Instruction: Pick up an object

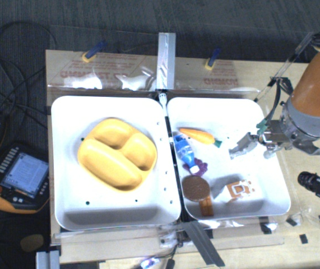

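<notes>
Two shallow white bins side by side on bench. Left bin (64, 206): one big yellow rounded lump (116, 153), bun-shaped, sitting mid-bin, nothing else in there.

Right bin (277, 200): several small items. Orange carrot-like toy (196, 135) with green tip, lying near top left of bin, roughly horizontal. Small blue-and-white bottle (183, 148) along the left wall, just below the carrot, tilted. Purple bit (199, 166) touching or just beside bottle's lower end. Brown round disc (196, 188) below that, with a brown stick-like piece (205, 207) at its lower edge, near the front wall. White-and-orange small box (239, 190) to the right of the disc, apart from it, lying on bin floor.

Arm (315, 94) in from the right, orange band visible at upper right edge. Gripper (252, 145) over right side of right bin, above bin floor, pointing left. Fingers (241, 147) spread apart, nothing between them: released, not grasping anything. Nearest items: carrot toy to the left, box below; clear of both.

Clutter outside bins: blue-yellow clips (94, 51) on taped plastic sheet at back, handheld pendant (17, 178) with screen at far left, black cables on dark floor.
</notes>
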